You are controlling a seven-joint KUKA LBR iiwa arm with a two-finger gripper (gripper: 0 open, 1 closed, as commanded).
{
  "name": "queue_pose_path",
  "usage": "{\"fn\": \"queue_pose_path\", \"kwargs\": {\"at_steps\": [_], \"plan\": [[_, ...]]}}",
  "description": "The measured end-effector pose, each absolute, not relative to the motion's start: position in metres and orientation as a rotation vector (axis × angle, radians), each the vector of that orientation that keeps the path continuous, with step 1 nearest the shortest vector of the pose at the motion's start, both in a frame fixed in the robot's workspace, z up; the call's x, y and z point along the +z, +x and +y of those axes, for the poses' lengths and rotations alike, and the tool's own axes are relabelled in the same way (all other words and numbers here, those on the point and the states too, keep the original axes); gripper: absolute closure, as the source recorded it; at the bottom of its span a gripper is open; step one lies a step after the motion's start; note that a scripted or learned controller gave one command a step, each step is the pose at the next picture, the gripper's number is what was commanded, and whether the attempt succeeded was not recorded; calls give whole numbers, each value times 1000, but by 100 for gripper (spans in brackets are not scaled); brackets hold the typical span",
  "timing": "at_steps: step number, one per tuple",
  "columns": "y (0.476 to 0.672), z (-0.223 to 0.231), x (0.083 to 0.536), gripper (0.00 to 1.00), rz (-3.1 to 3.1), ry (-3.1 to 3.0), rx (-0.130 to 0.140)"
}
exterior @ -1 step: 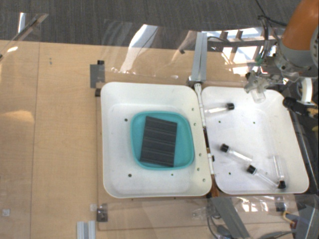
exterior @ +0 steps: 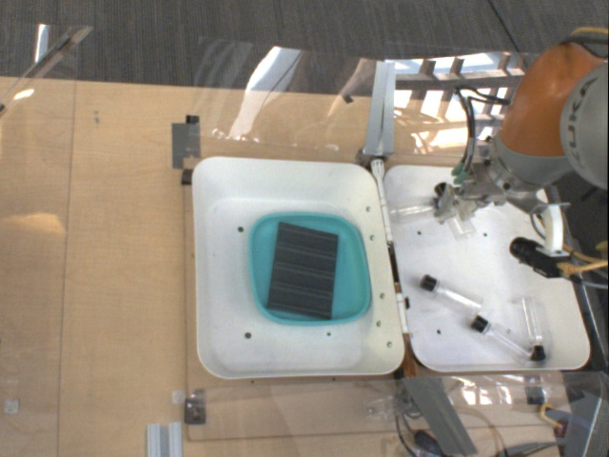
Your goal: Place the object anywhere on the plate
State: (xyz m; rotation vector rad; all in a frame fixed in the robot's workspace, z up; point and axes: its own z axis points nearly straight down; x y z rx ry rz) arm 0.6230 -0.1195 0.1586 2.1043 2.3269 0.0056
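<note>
A teal plate (exterior: pixel 358 272) lies in the left white bin (exterior: pixel 222 336). A dark ribbed rectangular block (exterior: pixel 304 269) rests flat on the middle of the plate. My gripper (exterior: pixel 455 205) hangs low over the upper left part of the right bin (exterior: pixel 571 346), well to the right of the plate. Its tip is small and mixed with clear parts, so its state is unclear. Several clear tubes with black caps lie in the right bin: one (exterior: pixel 451 295) near the middle, one (exterior: pixel 501 337) at the front, one (exterior: pixel 532 329) at the front right.
The raised ridge (exterior: pixel 387 255) where the two bins meet runs between the plate and my gripper. The grey and orange arm (exterior: pixel 547 103) covers the right bin's far right corner. A black part (exterior: pixel 529 251) sticks out beside the arm.
</note>
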Motion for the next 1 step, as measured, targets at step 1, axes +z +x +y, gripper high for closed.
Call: {"fn": "queue_pose_path", "kwargs": {"at_steps": [1], "plan": [[589,-64,186,100,2560,1812,7]]}}
